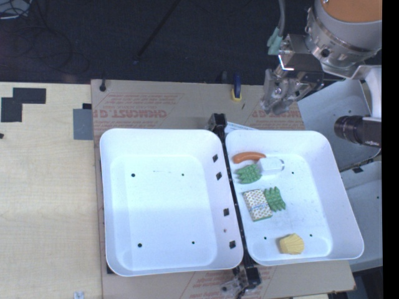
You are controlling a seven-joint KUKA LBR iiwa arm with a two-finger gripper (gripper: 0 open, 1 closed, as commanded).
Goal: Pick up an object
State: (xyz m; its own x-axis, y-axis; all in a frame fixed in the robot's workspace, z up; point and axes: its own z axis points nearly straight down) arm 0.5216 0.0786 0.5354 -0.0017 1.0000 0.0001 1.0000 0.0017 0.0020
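at five o'clock in the right white bin (340, 185), the small yellow block (290, 244) looks light and stiff, best pinched across its sides; gripper (278, 98) state: cannot tell.

Two bins side by side, left bin (162, 198), right bin (324, 167) holding five small objects (262, 198), gripper (277, 101) behind right bin.

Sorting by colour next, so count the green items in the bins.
2, both in the right bin. One green item lies near the bin's far left, just below the orange piece. The other green item lies mid-bin, beside the checkered block. Nothing looks hidden.
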